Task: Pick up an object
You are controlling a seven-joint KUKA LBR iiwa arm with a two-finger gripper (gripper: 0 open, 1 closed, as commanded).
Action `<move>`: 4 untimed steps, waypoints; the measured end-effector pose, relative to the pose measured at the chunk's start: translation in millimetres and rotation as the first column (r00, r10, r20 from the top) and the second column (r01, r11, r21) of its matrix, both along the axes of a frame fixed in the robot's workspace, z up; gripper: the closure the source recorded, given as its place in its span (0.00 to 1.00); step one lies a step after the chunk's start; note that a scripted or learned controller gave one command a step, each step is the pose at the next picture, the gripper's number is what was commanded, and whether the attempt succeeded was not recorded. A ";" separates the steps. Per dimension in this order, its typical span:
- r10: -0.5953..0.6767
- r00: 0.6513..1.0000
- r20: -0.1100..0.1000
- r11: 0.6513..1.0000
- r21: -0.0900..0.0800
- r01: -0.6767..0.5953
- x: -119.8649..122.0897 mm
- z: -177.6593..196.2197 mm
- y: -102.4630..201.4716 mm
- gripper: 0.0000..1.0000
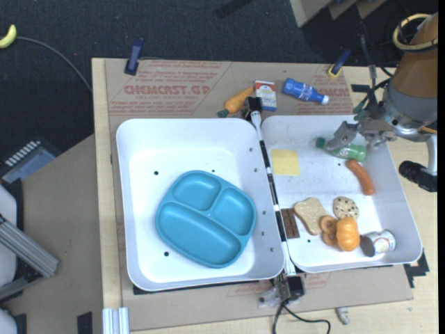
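Red block lettering on the brown cardboard sheet (174,82) under the bins reads, as far as the slant allows, "CHEMCAST GP", lying at about 12 o'clock from the left bin (128,152). A thinner line of red print runs above it, too small to make out. Similar red print lies at 12 o'clock from the right bin (410,235), too faint to read.
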State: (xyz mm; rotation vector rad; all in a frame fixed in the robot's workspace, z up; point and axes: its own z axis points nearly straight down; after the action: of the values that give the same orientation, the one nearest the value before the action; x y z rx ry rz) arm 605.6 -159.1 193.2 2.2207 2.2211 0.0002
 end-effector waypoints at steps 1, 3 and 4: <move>0.003 1.000 0.004 1.000 0.005 -0.003 -38.4 -105.3 -45.3 0.00; 0.002 1.000 0.002 1.000 0.000 -0.002 -24.7 -26.9 -6.2 1.00; 0.001 1.000 0.002 1.000 0.000 -0.001 8.4 -39.7 21.9 1.00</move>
State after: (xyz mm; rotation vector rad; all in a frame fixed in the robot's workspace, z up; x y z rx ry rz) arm 613.9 -137.2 153.4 2.2190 2.2215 0.0022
